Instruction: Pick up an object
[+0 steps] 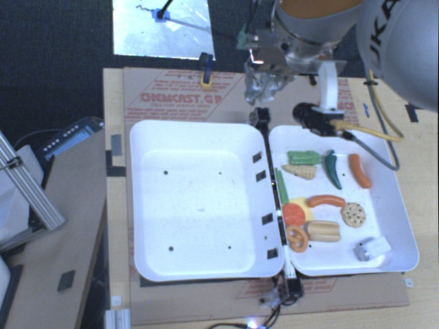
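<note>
Objects: toy food items lie grouped in the right bin, right of frame centre; none is lifted.
Desk: tan surface across the middle of the frame, carrying a printed cardboard sheet under both bins.
Arm: grey with an orange band, entering at the upper right, poised above the far edge of the bins.
Left bin: white, shallow, at frame centre, touching the right bin along a row of black clips.
Pincer: at upper centre, above the cardboard just beyond the seam of the bins; cannot tell whether spread or pressed together; nothing visible between its tips.
Green vegetable: upper part of right bin, beside a dark green pepper.
Sausage: orange-red, right of the pepper.
Second sausage: mid-bin, above a bread roll.
Cookie: just right of the roll.
Tomato slice: near the seam, above a pretzel.
Grey-white item: lower right corner of the right bin, identity unclear.
</note>
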Tool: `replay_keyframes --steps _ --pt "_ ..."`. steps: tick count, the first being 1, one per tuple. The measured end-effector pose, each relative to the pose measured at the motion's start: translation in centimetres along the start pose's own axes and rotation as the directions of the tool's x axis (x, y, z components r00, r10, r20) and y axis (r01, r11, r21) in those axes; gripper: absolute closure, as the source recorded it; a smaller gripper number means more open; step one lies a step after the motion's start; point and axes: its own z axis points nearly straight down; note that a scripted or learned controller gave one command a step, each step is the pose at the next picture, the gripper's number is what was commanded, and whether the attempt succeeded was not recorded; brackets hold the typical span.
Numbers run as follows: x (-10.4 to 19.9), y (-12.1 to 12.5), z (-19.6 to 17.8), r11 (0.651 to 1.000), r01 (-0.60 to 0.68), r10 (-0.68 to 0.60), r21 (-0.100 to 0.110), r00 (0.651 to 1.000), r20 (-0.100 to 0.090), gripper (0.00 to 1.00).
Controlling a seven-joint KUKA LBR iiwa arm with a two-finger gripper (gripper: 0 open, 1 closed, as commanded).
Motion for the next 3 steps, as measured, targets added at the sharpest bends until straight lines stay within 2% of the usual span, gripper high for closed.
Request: replay_keyframes --steps 1,2,3 --pt "2.9 -0.3 -3.8 1.000 -0.002 0.002 -0.015 1.000 -0.002 1.00" --pt "6.2 -0.8 -7.5 1.000 -0.002 0.002 -0.015 1.000 -0.003 1.00" --pt "8.4 -2.5 -11.4 1.000 -0.003 0.003 -0.014 1.000 -0.002 1.00"
